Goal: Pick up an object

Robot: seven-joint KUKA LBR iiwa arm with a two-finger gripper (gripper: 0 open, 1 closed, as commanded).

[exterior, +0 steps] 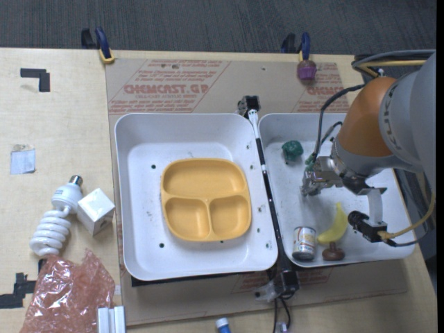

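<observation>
Hovering low inside the right bin [388,252], the arm's tool [313,184] hung above bare white floor, and nothing showed between its tips; how far apart they stood could not be told from the slanted overhead camera. No object had been lifted: every candidate lay on the bin floor. A green lump [292,149] sat just up and left of the tool, near the bin's far corner. A banana [335,226] rested nearer the front, with a small brown piece [333,252] touching or almost touching its lower end and a can [303,244] standing upright just beside them at the front wall. The left bin [132,207] carried a yellow divided tray [206,199], well apart from the arm. A light bulb [55,217], a white cube [96,209] and a crumpled pink bag [66,293] lay out on the worktop [41,127] to the left. By the look of it, the pick was at its approach stage, with the choice of target, the closing and the lift all left to do.
</observation>
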